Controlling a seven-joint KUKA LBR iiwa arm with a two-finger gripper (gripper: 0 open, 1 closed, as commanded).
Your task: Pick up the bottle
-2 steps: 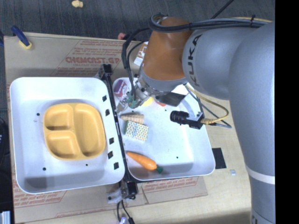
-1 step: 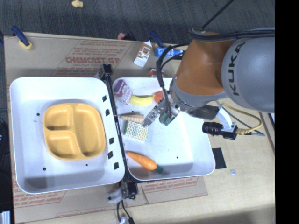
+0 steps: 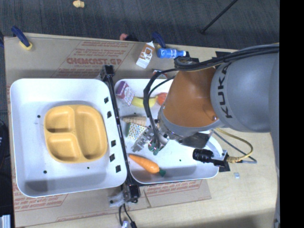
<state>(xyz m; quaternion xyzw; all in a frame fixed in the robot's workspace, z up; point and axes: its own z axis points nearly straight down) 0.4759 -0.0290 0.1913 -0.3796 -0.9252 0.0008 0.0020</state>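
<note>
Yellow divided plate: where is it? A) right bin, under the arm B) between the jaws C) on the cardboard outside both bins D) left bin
D: the yellow divided plate lies flat in the left bin, apart from the carrot, which lies in the right bin with the other items.
</note>
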